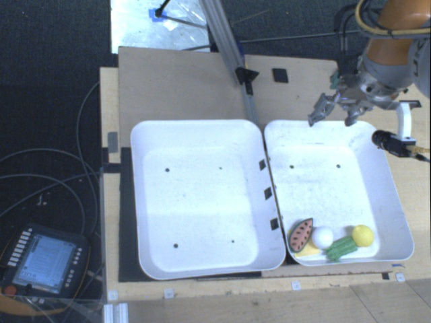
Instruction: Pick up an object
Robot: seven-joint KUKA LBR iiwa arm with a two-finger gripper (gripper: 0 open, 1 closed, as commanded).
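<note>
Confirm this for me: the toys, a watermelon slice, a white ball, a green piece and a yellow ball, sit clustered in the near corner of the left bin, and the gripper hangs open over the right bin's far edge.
One thing is wrong: the camera view shows the watermelon slice, white ball, green piece and yellow ball clustered in the right bin, not the left bin. The gripper does hang open over the right bin's far edge.

Dark carpet (47,59) is surrounding a tan bench (182,79); cables (81,173) are trailing across it, and a bright floor patch (145,12) is glaring beyond.
</note>
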